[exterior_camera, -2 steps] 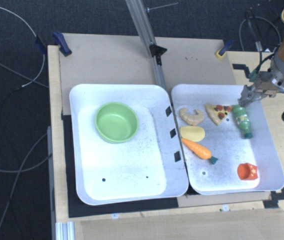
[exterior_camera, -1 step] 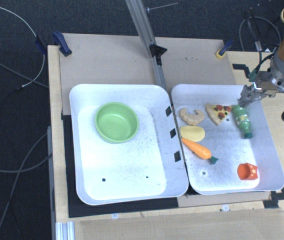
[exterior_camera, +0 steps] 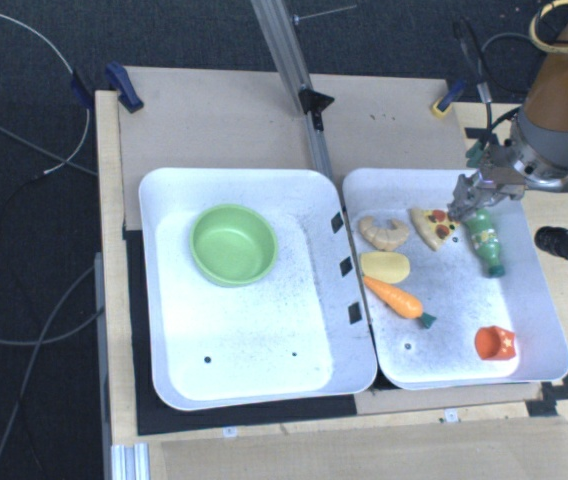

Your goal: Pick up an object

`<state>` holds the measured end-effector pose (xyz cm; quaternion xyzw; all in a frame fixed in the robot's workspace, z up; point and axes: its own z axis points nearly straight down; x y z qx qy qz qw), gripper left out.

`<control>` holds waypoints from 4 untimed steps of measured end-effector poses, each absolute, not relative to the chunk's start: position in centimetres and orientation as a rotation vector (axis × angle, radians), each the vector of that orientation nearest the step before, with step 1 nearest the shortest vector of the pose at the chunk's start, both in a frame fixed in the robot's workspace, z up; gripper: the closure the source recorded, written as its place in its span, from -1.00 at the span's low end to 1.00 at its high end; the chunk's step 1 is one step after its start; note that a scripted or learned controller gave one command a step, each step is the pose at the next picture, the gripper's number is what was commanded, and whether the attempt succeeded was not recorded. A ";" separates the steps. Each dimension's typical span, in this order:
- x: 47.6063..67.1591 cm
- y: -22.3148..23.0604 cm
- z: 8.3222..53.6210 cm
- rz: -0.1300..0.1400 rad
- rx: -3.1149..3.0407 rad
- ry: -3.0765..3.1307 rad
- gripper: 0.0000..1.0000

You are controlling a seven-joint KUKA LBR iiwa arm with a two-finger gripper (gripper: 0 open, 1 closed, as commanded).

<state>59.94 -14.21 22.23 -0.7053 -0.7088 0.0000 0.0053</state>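
The red object [exterior_camera: 495, 343] lies nearest, close to the right bin's [exterior_camera: 554, 318] front rim, with little side clearance. The carrot [exterior_camera: 395, 296] is judged rigid and light; grasp across its middle, where open floor surrounds it. The green bottle [exterior_camera: 484, 243], judged smooth and likely slippery, lies farther back under the pincer [exterior_camera: 467, 196], whose state cannot be determined.

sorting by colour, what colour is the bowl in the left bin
Light green, seen clearly in the camera view: the bowl sits in the left bin.
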 end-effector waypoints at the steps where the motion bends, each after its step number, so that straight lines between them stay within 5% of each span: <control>1: 58.7 -8.1 23.4 0.001 -2.206 -2.220 1.00; 4: 53.0 8.0 22.5 0.012 -2.205 -2.217 1.00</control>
